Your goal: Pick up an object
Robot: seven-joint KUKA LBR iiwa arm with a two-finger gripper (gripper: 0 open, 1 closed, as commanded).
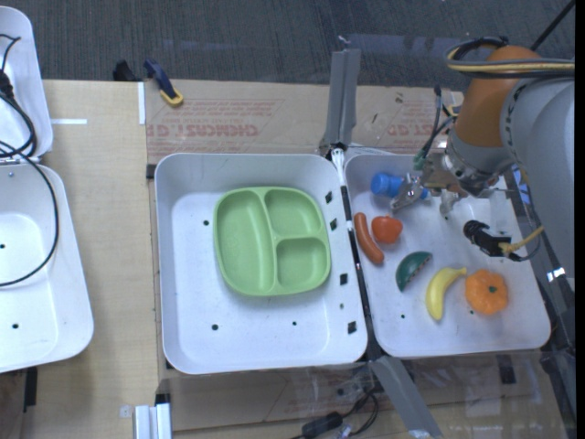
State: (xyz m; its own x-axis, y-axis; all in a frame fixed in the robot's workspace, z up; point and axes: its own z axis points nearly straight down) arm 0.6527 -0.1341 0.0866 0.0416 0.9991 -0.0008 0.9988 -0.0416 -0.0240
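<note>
The right white bin holds several toy foods: a blue object at the back left, a red-orange sausage, a small red tomato, a dark green wedge, a yellow banana and an orange. My gripper hangs over the back of this bin, just right of the blue object and above the tomato. Its two fingers stand apart, open, with nothing between them. One fingertip lies close beside the blue object.
The left white bin holds a light green divided plate. A metal divider rises between the bins at the back. A black cable piece hangs under the wrist. Another white tray sits at the far left.
</note>
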